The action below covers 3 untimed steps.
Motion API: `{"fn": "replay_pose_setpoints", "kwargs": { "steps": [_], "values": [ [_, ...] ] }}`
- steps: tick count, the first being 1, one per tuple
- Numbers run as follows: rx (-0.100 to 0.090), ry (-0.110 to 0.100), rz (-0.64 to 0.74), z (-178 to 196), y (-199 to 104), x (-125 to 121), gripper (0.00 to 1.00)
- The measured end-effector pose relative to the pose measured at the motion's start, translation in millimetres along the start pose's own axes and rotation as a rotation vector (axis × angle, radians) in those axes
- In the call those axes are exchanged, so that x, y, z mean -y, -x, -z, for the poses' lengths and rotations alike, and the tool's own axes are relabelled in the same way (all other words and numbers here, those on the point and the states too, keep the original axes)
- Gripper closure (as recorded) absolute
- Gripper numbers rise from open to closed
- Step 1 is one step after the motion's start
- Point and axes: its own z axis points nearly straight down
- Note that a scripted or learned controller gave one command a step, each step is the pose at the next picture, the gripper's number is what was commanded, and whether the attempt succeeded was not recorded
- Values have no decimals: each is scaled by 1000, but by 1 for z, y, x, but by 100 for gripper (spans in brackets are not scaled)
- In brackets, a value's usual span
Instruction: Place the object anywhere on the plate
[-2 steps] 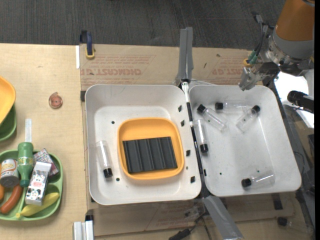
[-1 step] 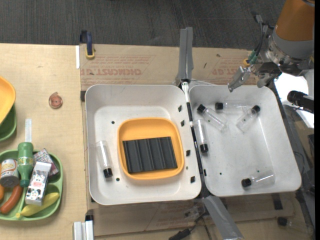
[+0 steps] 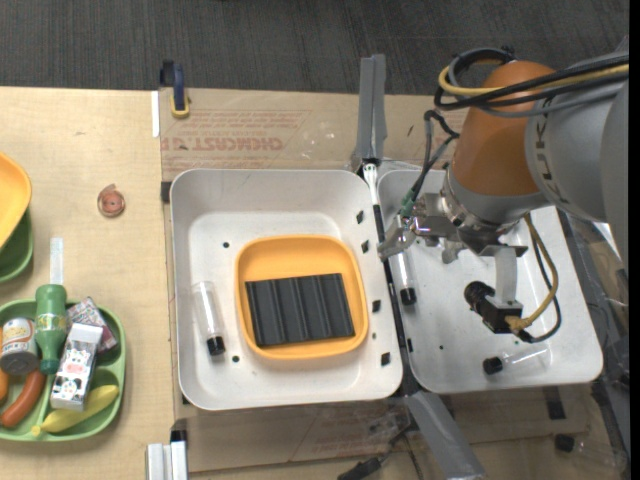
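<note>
An orange plate (image 3: 300, 253) lies in the left bin (image 3: 190, 368). A black ribbed rectangular block (image 3: 298, 306) rests flat on the plate, covering most of its middle. In the right bin (image 3: 570, 358), the arm's orange wrist (image 3: 495, 168) hangs over the bin. My gripper (image 3: 398, 240) sits low at that bin's left wall. A clear tube with a black cap (image 3: 404, 280) lies just below the gripper, with its upper end hidden under it. I cannot see whether the tube is between the fingers.
Another clear black-capped tube (image 3: 208, 316) lies in the left bin beside the plate. One more tube (image 3: 512, 362) lies near the right bin's front edge. A black cable plug (image 3: 486, 304) dangles from the arm. A green tray of toy food (image 3: 60, 368) stands at far left.
</note>
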Motion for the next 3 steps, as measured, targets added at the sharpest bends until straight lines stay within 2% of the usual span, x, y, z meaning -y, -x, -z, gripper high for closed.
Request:
{"fn": "replay_pose_setpoints", "kwargs": {
  "steps": [1, 2, 3],
  "values": [
    [0, 3, -28, 1, 53, -24, 0],
    [1, 1, -31, 8, 55, -24, 100],
    [1, 5, 223, 16, 85, -58, 100]
  ]
}}
